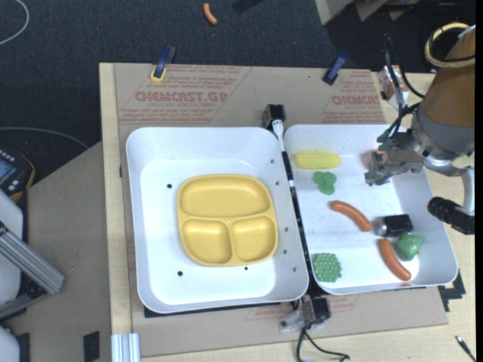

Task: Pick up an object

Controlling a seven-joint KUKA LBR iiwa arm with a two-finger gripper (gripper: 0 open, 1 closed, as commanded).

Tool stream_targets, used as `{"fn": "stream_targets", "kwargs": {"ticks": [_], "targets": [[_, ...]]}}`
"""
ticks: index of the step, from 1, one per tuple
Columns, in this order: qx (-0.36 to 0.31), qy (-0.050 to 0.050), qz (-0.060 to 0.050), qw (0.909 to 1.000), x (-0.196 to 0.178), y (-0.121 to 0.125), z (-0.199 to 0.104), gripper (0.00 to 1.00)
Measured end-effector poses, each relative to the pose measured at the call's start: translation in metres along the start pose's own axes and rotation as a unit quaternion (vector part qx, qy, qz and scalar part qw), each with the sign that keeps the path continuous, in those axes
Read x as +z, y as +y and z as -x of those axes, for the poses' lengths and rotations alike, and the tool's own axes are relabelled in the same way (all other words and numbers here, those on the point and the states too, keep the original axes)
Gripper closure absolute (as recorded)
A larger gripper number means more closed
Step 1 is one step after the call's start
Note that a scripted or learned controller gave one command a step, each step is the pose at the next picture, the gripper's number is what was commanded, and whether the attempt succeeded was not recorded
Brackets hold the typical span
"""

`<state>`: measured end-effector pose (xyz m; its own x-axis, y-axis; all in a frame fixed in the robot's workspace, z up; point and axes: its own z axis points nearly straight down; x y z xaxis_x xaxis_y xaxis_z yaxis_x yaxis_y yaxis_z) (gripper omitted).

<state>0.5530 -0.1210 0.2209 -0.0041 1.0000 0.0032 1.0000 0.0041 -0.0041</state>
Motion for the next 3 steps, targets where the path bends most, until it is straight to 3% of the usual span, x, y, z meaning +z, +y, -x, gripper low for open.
{"fn": "stream_targets", "kwargs": {"ticks": [1, 2, 3], "targets": [[0.001, 0.000, 0.000, 1.0000, 0.009, -0.032, -0.046, 1.00], [0.000, 0.000, 0.000, 1.0000, -0.012, -0.059, -0.091, 1.00], [0.002, -0.001, 0.000, 1.0000, 0.007, -0.065, -0.098, 1.00]]}}
